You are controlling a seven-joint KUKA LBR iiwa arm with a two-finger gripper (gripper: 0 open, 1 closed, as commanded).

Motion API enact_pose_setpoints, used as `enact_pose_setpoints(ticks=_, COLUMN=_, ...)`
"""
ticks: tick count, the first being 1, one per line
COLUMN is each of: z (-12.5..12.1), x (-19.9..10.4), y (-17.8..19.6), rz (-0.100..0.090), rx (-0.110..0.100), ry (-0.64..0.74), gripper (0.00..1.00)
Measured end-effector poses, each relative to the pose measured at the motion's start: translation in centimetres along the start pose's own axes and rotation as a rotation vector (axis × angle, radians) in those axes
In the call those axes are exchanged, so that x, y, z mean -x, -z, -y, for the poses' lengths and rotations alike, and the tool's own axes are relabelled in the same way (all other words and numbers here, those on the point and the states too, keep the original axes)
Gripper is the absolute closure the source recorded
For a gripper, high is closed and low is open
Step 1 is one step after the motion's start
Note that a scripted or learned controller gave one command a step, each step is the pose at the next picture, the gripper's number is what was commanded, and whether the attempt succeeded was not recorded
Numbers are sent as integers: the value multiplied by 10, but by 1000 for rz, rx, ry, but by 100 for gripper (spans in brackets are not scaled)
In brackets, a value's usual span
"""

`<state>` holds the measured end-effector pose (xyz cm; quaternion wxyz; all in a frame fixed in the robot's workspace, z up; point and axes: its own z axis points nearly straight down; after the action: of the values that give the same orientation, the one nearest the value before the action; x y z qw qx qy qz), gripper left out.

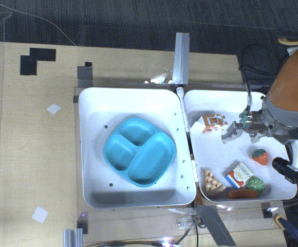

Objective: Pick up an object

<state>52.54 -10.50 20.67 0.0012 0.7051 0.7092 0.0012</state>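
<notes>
Along the right bin's (293, 192) near edge lay a pizza slice toy (212, 181), a sausage (243, 193), a broccoli (255, 183) and a small carton (238, 175). Nearer the far-left corner sat an orange-printed packet (213, 122), just left of the gripper (235, 130), its long axis roughly along the far edge. Its fingers stood parted, holding nothing. A strawberry (260, 156) lay toward the right edge. Open floor surrounded the packet; the divider wall stood close.
</notes>
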Motion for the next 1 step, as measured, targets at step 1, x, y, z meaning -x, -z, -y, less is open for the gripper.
enact_pose_setpoints(ticks=1, z=38, x=84, y=-52, rz=1, rx=-1, ry=114, gripper=0)
